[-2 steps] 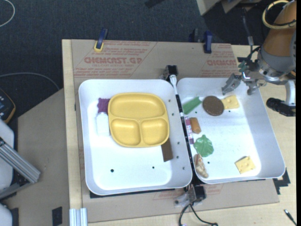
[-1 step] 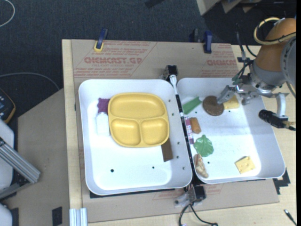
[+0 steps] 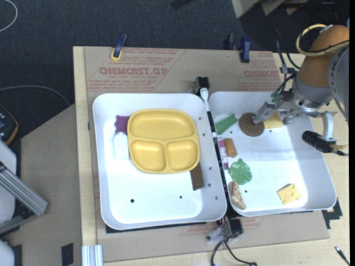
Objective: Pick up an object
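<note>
You see the arm [image 3: 324, 60] reaching in from the right, with its pincer [image 3: 265, 117] low over the far part of the right bin [image 3: 310, 165]. The pincer is just beside a brown round disc [image 3: 251, 125] and seems to touch its right edge, but I cannot tell if the pincer is open or closed, because the parts are too small and dark here. No object is clearly between them. A pale yellow piece [image 3: 273, 122] lies just to the right of the disc, under the pincer.

In the same bin you find a green flat piece [image 3: 225, 123] near the left wall, an orange-brown small block [image 3: 230, 147] below it, a green leafy object [image 3: 241, 171] further toward you, a tan oblong thing [image 3: 237, 195] at the near left corner, and a yellow cheese-like wedge [image 3: 289, 193] well apart, near the front right.

The left bin [image 3: 150, 204] holds a yellow divided plate [image 3: 163, 139]. A purple thing [image 3: 122, 123] and a white object [image 3: 120, 146] lie at its left side, partly touching it, and a brown flat stick [image 3: 196, 177] lies at its near right corner.

Both bins stand on the counter [image 3: 89, 93].
</note>
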`<state>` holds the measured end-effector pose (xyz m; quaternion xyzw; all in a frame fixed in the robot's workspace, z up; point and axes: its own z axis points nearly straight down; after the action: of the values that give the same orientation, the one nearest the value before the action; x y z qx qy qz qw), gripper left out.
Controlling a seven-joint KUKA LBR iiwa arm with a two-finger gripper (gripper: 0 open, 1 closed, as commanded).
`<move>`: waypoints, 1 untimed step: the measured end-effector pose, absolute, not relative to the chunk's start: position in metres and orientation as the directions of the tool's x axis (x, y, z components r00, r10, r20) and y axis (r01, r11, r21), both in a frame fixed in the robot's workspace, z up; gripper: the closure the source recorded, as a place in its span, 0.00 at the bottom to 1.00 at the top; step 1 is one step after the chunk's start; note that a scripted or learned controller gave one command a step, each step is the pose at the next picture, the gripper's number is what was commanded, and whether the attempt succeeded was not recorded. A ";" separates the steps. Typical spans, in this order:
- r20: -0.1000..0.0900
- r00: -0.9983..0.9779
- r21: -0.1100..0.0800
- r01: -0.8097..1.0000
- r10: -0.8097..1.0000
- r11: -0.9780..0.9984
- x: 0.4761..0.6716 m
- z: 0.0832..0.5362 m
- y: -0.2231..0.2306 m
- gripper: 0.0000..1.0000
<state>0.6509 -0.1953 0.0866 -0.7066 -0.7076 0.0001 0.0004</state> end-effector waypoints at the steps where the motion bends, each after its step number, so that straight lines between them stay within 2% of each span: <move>1: -0.004 -0.002 0.009 1.000 1.000 0.002 0.653 0.101 -0.196 1.00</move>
<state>0.6534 -0.1963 0.1009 -0.7063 -0.7079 -0.0017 -0.0047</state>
